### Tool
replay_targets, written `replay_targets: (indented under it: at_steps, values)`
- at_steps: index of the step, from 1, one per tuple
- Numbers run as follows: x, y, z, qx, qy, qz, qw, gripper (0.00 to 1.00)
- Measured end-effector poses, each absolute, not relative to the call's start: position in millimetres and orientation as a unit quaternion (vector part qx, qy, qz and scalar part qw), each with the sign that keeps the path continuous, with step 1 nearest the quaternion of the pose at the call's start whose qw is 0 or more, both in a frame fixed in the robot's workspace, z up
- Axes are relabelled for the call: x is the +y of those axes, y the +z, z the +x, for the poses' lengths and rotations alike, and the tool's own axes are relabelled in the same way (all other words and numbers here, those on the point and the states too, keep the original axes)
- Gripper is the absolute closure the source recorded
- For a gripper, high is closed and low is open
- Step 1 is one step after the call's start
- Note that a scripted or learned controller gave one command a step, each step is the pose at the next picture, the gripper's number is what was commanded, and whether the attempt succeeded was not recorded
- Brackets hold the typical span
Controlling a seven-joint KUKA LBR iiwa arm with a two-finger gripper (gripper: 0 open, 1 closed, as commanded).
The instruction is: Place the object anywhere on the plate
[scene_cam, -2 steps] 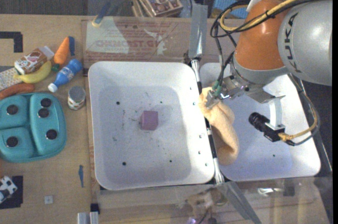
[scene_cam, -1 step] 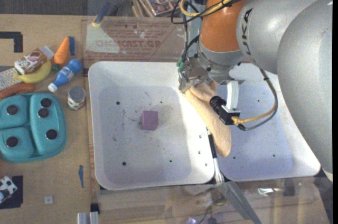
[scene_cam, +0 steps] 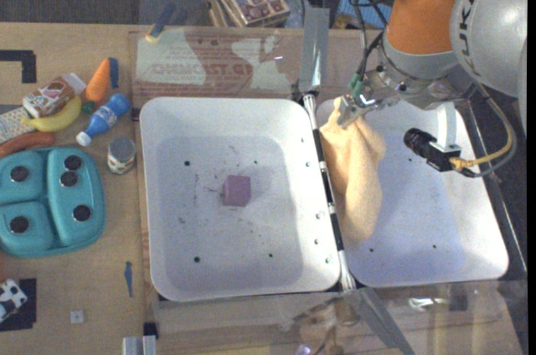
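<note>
camera view: gripper (scene_cam: 355,105) behind cloth (scene_cam: 355,169)

object: small mauve cube (scene_cam: 236,191) | pose: flat on one face, turned slightly askew | location: near the middle of the left bin (scene_cam: 167,261) floor, well apart from its walls | state: lay alone, untouched | plate: could not tell which item it was

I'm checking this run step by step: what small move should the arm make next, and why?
Probably lift a little: the gripper pinches the top of the tan cloth, whose lower part drapes in the right bin beside the divider, so it would drag if carried sideways.
</note>
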State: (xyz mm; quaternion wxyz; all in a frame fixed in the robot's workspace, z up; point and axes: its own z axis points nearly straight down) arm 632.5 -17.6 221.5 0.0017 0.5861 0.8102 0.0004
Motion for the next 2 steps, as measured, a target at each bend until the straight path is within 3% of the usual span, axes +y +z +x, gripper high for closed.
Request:
replay_targets:
  at_steps: [2]
  values:
    - [95.3, 229.2, 634.6, 0.878, 0.0007, 0.478, 0.002, 1.00]
